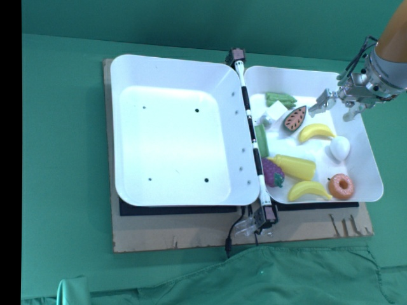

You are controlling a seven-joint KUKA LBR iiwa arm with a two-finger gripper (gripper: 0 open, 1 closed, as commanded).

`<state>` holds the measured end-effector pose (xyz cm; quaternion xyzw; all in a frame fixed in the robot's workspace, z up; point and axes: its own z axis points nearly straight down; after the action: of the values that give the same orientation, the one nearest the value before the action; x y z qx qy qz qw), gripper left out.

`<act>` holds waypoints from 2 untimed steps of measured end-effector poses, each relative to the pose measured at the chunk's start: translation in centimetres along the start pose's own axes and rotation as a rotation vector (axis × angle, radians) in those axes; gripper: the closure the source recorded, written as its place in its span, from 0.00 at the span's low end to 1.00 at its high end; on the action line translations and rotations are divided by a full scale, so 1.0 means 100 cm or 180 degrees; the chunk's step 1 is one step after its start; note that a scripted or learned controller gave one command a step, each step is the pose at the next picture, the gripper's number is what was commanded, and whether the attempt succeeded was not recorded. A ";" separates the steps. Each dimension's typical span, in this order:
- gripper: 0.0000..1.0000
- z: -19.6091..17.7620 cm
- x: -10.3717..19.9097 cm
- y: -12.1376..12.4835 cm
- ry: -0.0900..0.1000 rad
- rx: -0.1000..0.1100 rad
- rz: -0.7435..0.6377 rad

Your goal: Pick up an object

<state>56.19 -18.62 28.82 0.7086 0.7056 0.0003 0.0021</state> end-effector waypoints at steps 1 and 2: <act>0.00 0.000 0.000 0.000 0.0000 0.0000 0.0000; 0.00 0.036 -0.002 -0.053 0.0008 0.0023 0.0009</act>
<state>50.95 -18.77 25.19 0.7096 0.7046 -0.0014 -0.0013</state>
